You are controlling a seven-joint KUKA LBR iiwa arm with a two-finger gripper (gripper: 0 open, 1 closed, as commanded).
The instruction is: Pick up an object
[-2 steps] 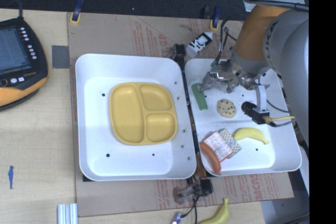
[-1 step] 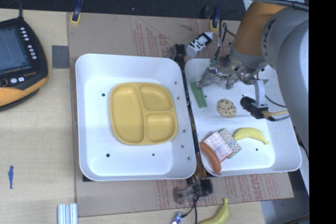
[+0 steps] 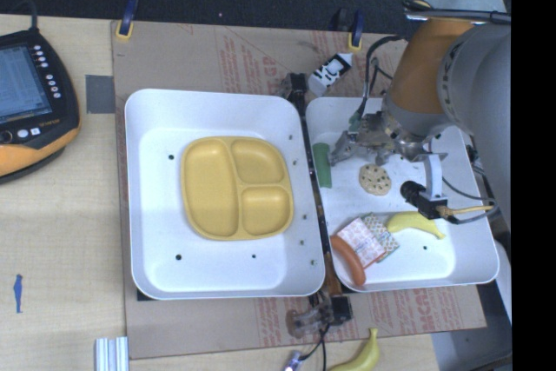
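On the desk point(image 3: 69, 213), the right bin point(image 3: 469, 265) is partly covered by my arm. My jaws point(image 3: 369, 143) hang above the cookie point(image 3: 375, 179); I cannot tell their state. The banana point(image 3: 415, 224) lies just right of the cookie.

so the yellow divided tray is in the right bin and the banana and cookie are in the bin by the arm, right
Not quite. The camera view shows the yellow divided tray in the left bin, not the right. The banana and cookie do lie in the right bin, by the arm.
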